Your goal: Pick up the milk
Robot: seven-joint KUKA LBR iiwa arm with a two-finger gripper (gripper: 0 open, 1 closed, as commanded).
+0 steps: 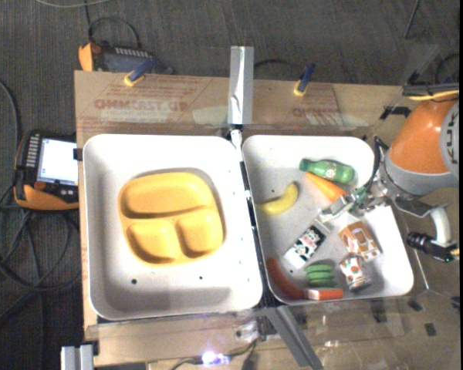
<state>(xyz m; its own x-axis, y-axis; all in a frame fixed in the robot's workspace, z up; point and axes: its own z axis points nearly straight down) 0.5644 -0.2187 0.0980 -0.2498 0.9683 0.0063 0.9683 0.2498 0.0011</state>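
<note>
While the grey arm (424, 156) with its orange band reaches in from the right edge, the brown counter (177, 106) beneath it carries two shallow white bins side by side. The left bin (100, 230) holds a yellow compartment tray (172, 216) with one long section at the top and two smaller ones below. The right bin (386, 284) holds the loose items. The tool (360, 199) hangs low at that bin's right side, just beside the orange carrot (324, 183); whether it is apart or together I cannot tell, since it is small and dark against the clutter. The milk (305, 245), a white carton with black patches, lies tilted on the bin floor near the middle, left of and below the tool, apart from it and not gripped. A yellow banana (282, 199) lies above and to the left of the carton, and a green bottle (328, 169) lies on its side near the bin's upper wall, touching the carrot. Two orange-and-white cartons (359, 242) (355, 272) sit to the right of the milk. A green cucumber-like piece (319, 272) rests just below the milk, with a long red item (284, 282) along the lower left wall and a small red and white block (324, 293) at the bottom.
</note>
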